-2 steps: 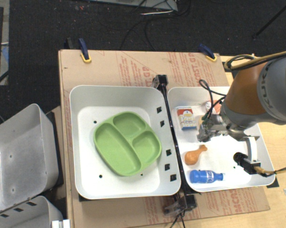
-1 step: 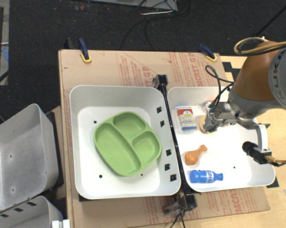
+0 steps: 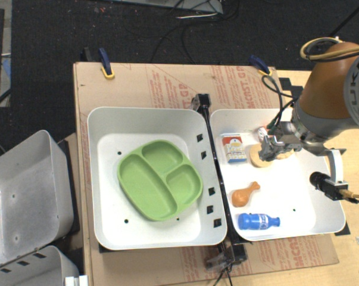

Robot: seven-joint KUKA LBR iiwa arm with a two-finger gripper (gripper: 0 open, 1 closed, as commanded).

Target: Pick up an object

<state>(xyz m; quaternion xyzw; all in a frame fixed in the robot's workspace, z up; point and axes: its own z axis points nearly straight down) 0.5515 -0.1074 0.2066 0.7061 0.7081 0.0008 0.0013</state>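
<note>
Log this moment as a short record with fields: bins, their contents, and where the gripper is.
left bin: holds a green divided plate
right bin: holds a small red and white box, an orange drumstick toy, a blue bottle lying on its side, and a tan round piece
gripper: low in the right bin's far part, at the tan round piece
grasp: cannot tell whether anything is held
arm: reaches in from the right

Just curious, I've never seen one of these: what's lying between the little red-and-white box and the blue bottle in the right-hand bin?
In the camera view, the orange chicken drumstick toy lies between the box and the blue bottle.
</note>
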